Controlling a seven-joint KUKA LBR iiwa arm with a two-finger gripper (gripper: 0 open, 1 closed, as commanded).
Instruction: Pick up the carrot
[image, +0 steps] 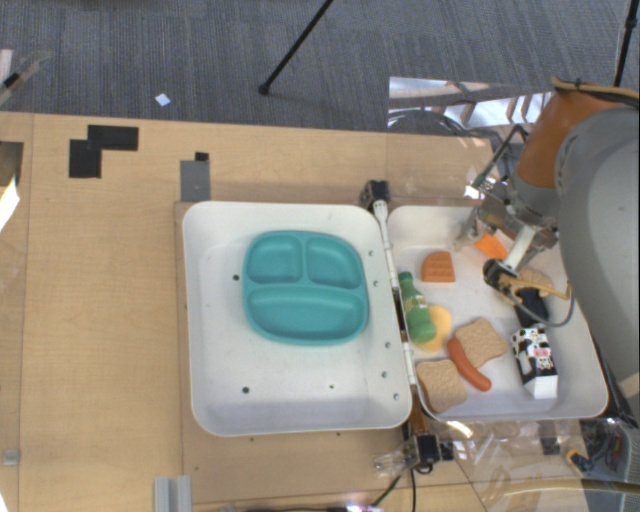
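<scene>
Camera view: the tool (507, 252) hangs low over the far right part of the right bin (590, 400), with the grey arm (590, 190) reaching in above it. The carrot (488, 244), taken here to be the bright orange piece at the tool's left side, lies on the bin floor near the far wall. It is just beside the tool and partly covered by it. Whether the tool is released or clenched cannot be told from this angle, and nothing shows the carrot held. The step in hand is judged to be the approach or closing phase of the grasp. The next move calls for centring the tool over the carrot, closing across its short width, then lifting straight up. Too little of the carrot shows to fix its long axis or its pointing end; the visible part looks like a short wedge. An orange ridged wedge (437, 267) and a red sausage (469, 363) lie apart from it.
</scene>
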